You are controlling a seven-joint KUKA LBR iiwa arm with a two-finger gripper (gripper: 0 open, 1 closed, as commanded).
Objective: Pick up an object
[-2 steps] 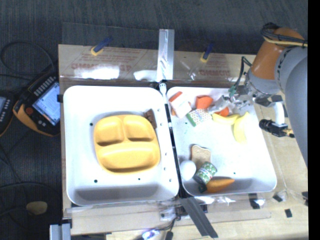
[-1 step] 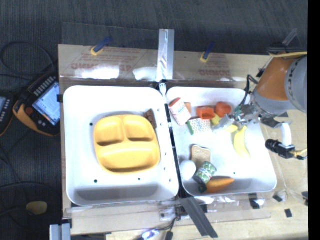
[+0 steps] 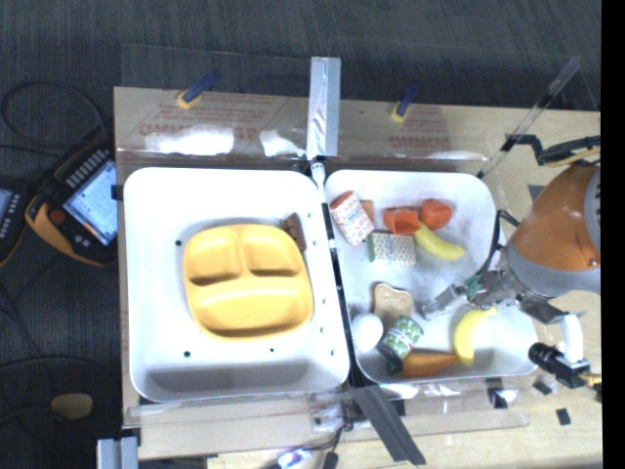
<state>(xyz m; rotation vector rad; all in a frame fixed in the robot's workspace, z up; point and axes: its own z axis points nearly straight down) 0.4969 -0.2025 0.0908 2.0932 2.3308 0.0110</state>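
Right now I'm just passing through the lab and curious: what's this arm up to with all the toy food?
A grey and orange robot arm reaches in from the right over the right bin, which holds toy food. Its gripper sits low in the bin, just above a yellow banana near the front; whether it has hold of anything can't be made out. A second banana, a carrot, a small can and an egg lie around it. The left bin holds a yellow divided tray.

Single fixed camera above the bench (image 3: 225,115), angled down from a moderate height, both white bins (image 3: 146,262) framed, arm (image 3: 557,233) entering from 3 o'clock.
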